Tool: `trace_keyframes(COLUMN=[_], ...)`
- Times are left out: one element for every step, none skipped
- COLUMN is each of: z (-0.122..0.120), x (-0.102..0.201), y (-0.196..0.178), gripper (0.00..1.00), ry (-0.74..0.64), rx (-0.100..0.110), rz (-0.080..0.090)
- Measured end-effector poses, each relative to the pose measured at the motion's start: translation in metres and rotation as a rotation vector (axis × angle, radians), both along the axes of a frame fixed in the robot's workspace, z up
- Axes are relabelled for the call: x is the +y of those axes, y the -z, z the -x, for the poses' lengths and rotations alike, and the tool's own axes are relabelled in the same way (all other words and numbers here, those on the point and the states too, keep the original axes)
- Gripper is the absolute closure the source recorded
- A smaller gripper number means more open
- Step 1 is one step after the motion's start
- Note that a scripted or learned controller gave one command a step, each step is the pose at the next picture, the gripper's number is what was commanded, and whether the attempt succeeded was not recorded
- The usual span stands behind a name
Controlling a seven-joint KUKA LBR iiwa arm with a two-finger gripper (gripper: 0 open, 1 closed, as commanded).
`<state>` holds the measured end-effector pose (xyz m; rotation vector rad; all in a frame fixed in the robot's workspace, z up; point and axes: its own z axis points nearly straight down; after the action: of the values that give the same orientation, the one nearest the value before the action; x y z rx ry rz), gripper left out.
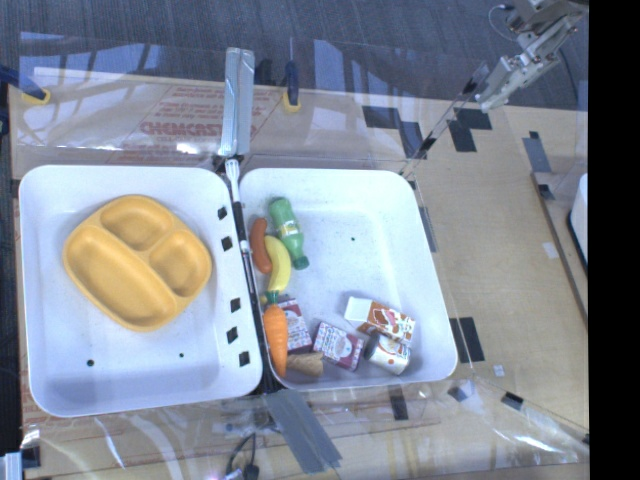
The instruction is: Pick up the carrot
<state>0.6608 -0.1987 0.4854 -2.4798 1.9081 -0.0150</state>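
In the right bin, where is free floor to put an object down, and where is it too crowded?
Free: the right bin's upper and right floor, right of the green bottle and above the cartons. Crowded: its left wall, where bottle, banana and carrot lie, and its lower edge.

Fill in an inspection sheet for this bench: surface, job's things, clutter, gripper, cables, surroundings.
Surface: two white bins side by side, left bin and right bin, on a bench under clear sheeting.
Job's things: carrot lies by the right bin's left wall, near its front corner.
Clutter: yellow plate in the left bin; banana, green bottle, sausage and small cartons in the right bin.
Gripper: gripper is up at the far right, well away from the carrot.
Cables: nothing seen.
Surroundings: black tape marks on the bench; grey floor beyond.
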Motion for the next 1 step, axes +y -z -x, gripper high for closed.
trace_keyframes(z=[-0.0009], x=[0.001], y=[-0.0098], gripper=[1.0], ry=[-0.001], rx=[-0.002], rz=[-0.001])
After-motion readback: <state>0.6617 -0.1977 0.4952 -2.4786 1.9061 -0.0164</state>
